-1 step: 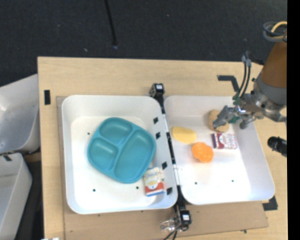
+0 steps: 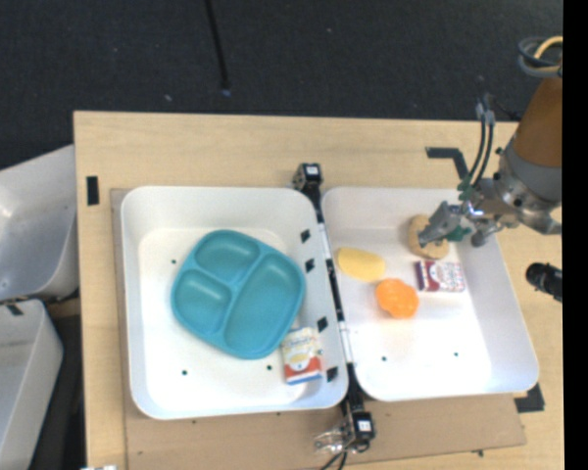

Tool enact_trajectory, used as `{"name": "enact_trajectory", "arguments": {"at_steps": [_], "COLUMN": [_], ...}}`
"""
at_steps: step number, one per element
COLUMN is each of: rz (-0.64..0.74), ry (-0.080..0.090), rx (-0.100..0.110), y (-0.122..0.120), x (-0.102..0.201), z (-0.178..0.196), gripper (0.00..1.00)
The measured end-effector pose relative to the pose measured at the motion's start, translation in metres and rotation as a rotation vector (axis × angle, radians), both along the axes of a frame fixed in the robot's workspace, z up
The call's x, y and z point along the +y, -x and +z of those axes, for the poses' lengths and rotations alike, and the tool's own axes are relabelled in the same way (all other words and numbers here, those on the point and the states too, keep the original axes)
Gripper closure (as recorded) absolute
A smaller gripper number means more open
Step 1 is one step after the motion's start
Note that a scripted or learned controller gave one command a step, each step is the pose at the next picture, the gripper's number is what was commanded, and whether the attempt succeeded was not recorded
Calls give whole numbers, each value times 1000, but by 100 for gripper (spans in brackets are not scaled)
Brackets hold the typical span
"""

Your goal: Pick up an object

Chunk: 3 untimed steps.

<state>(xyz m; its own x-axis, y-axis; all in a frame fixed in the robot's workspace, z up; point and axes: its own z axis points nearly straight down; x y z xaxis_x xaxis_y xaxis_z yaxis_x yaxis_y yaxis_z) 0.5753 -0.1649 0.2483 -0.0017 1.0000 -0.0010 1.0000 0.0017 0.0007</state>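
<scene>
Jaws point(image 2: 439, 235) over tan round object point(image 2: 417, 231) near right bin point(image 2: 490, 360) far edge; whether apart or together, cannot tell. Blue divided plate point(image 2: 237, 293) in left bin point(image 2: 152, 380).

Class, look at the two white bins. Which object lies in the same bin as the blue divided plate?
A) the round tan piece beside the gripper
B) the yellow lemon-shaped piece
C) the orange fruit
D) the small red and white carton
D: the small red and white carton lies in the left bin, just below the blue divided plate.
</scene>
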Motion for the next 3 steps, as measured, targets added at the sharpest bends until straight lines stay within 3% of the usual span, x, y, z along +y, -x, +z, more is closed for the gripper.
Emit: {"name": "enact_trajectory", "arguments": {"at_steps": [1,3], "rz": [-2,-6], "ry": [0,6], "rx": [5,-6], "y": [6,4], "x": [-8,-7], "z": [-59,-145], "gripper": [0,0]}}
